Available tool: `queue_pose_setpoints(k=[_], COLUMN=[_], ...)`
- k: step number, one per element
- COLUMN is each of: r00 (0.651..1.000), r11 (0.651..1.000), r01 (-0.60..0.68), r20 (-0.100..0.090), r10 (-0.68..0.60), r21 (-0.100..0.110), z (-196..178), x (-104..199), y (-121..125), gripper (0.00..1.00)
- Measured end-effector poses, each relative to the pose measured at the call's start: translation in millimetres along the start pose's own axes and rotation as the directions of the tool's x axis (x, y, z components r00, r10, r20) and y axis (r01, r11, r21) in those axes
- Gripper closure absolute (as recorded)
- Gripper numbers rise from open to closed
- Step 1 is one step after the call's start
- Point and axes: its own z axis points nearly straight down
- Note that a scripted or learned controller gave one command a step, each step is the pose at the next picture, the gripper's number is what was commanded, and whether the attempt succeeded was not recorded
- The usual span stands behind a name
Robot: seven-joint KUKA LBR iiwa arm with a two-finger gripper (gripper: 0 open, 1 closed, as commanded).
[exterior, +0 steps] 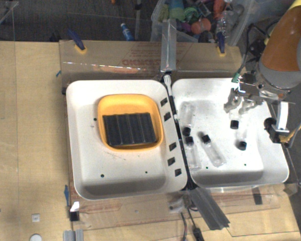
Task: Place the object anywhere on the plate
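A pale wooden bench [25, 134] carries two shallow white bins side by side, with a clear tub of bright toys [203, 6] behind them. In the left bin [85, 179] sits a square orange plate [128, 103] with a dark ribbed tray [129, 129] resting on it. Over in the right bin [251, 172], several small clear plastic vials with black caps [212, 147] lie scattered across the floor, well apart from the plate. The grey arm's metal two-finger gripper [239, 104] hangs above the right bin's far side; whether it is clenched or released, I cannot tell.
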Motion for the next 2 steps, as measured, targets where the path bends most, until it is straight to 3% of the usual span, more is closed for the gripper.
queue_pose_setpoints(k=[1, 2], r00=[0.988, 0.926], r11=[0.988, 0.926], r01=[0.155, 0.377], r20=[0.002, 0.003], r10=[-0.155, -0.377], r21=[0.0, -0.003], z=[34.3, -2.3], x=[17.7, 43.3], y=[64.0, 59.1], gripper=[1.0, 1.0])
